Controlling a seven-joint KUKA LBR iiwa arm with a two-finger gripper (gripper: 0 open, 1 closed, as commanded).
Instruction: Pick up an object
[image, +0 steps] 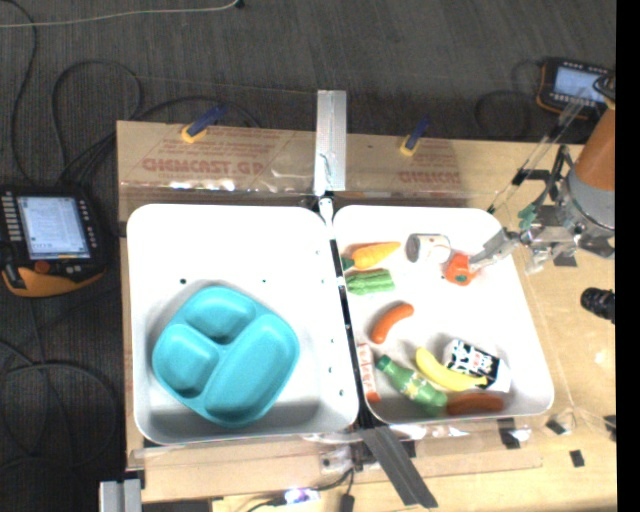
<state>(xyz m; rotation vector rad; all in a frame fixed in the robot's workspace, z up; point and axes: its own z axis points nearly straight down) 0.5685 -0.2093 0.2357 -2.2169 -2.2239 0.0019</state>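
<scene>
While the arm (590, 170) leans in over the right-hand bin (520, 300), we see its claw (480, 255) low near that bin's far right corner, its slim fingers reaching toward a small orange-red toy (457, 268) that sits just at their tips. We cannot tell from this angle whether the claw is parted or closed, nor whether the toy lies between the fingers or merely against them. Just beyond the toy, on the side away from the claw, lies a white cup (428, 247) on its side. Farther from the claw along the same line are a toy carrot (372, 253) and a green toy vegetable (368, 283), close together by the wall that divides the bins. Nearer the camera than the claw, an orange-red sausage-shaped toy (391, 320) lies mid-bin, and beyond it, at the near edge, are a banana (440, 369), a black-and-white carton (478, 364), and a green bottle (410, 383), clustered and touching. Well apart from the claw, the left bin (160, 240) holds a teal divided plate (226, 352).
</scene>
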